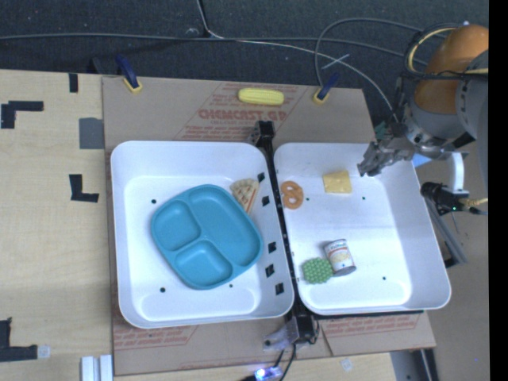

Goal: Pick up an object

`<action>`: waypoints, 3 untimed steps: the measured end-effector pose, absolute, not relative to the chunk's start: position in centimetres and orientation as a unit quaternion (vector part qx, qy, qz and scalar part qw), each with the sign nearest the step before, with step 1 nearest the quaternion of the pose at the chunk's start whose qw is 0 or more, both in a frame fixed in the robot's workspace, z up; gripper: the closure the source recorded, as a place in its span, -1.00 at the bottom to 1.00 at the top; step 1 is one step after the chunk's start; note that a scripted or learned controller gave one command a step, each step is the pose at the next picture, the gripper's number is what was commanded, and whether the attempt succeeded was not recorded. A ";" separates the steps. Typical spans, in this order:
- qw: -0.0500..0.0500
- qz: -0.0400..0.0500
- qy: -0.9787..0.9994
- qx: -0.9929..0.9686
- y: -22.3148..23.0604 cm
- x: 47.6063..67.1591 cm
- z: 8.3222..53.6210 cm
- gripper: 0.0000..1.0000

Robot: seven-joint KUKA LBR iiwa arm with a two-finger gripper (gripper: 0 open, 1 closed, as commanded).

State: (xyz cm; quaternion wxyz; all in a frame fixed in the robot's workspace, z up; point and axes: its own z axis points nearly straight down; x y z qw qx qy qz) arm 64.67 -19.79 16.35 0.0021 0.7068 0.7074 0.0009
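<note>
Yellow block (pixel 337 182) near tool (pixel 371 165), pretzel (pixel 291 194) beside

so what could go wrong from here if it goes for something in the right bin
The gripper hangs beside the yellow block, near the right bin far wall, so a descent might clip the rim. The small can lies touching the green ball; closing on either could knock the other away.
</note>
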 end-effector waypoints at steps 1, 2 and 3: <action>0.001 0.001 0.708 0.707 -19.8 64.7 21.3 1.00; -0.001 0.000 0.709 0.705 -14.0 64.4 20.7 1.00; -0.001 0.000 0.709 0.705 -8.2 64.0 21.5 1.00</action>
